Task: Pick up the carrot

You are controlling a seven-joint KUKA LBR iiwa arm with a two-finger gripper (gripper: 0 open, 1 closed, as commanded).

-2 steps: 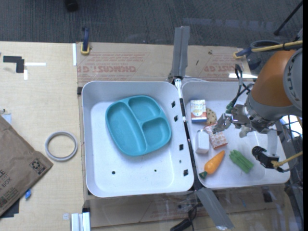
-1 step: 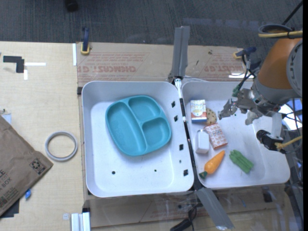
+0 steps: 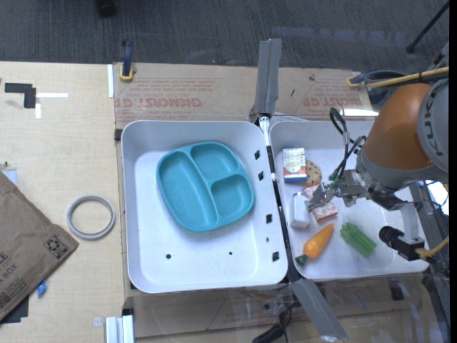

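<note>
Crowded corner here! The carrot point(image 3: 318, 241) lies near the front edge of the right bin point(image 3: 400, 266), with a green vegetable point(image 3: 358, 239) just beside it and a small white bottle point(image 3: 300, 211) close by, so a descent could easily nudge a neighbour or clip the wrong item. The hand point(image 3: 330, 194) hovers just behind the carrot, above a small carton point(image 3: 323, 210); whether it's spread or pressed together, I cannot tell.

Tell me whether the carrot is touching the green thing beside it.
Apart. The camera view shows a clear strip of white bin floor between the carrot and the green thing.
</note>
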